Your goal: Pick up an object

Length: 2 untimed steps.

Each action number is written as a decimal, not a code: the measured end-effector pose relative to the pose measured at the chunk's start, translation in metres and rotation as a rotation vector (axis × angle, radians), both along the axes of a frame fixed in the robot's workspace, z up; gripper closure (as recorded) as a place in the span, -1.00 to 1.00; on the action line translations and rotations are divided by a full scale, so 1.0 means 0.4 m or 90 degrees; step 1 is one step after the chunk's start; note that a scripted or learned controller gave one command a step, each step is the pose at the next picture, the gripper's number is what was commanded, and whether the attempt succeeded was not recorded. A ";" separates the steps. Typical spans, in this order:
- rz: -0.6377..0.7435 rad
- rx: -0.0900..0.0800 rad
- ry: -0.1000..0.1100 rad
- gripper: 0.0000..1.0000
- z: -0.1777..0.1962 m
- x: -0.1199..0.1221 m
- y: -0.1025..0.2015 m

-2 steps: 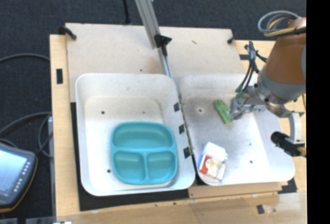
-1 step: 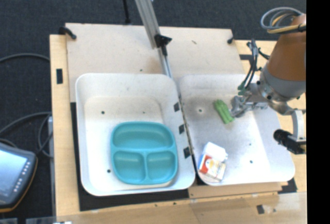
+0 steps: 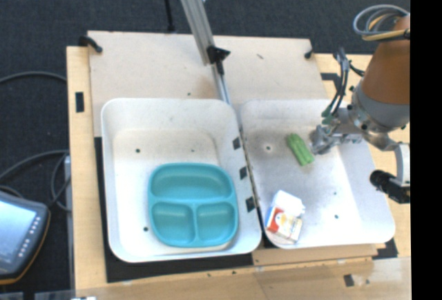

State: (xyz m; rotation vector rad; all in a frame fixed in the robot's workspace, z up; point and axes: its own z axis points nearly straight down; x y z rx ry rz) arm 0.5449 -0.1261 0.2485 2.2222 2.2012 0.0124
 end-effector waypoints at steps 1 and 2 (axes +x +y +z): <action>0.005 0.003 0.014 1.00 -0.326 -0.061 -0.017; 0.007 0.002 0.008 1.00 -0.196 0.075 0.004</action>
